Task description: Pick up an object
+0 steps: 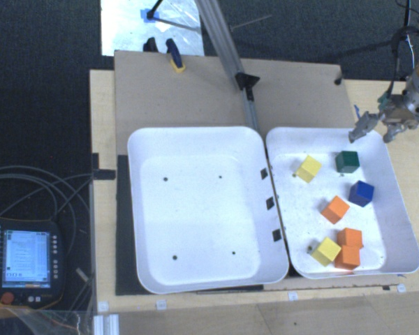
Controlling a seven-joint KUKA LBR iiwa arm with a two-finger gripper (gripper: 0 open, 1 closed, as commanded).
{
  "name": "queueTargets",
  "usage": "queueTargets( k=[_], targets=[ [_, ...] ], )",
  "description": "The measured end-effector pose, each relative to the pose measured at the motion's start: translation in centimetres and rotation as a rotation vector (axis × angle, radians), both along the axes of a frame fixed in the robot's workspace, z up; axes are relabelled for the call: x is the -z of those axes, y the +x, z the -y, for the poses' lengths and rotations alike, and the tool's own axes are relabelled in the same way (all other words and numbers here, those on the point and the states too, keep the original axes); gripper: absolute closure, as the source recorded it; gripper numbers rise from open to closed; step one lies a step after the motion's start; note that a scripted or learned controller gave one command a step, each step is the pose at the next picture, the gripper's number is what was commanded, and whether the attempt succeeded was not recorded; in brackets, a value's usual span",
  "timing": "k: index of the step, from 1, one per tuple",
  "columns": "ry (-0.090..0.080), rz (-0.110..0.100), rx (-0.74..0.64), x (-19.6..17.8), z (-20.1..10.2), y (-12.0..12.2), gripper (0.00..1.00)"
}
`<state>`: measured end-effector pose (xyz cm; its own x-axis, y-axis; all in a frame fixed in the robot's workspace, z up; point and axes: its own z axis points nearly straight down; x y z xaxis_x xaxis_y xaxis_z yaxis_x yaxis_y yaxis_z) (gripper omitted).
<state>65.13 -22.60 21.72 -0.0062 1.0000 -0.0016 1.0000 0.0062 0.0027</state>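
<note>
The gripper (374, 128) hangs open and empty over the right bin's (398, 208) far edge; drop straight onto the green cube (347, 161), clear of neighbours.

Robot lab (teach pendant (22, 260), bins (146, 145))

Beside the left bin (202, 208), the right bin (398, 215) holds seven blocks: two yellow (309, 168), three orange (335, 209), one green (347, 161), one blue (361, 192).
</note>
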Motion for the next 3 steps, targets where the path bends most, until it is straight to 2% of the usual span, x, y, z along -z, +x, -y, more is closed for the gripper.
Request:
queueTargets(
  k=[1, 3],
  targets=[
    [-0.001, -0.001, 0.001, 0.0, 0.0, 0.0, 0.0],
    [0.001, -0.004, 0.0, 11.3, -0.1, -0.1, 0.0]
  ],
)
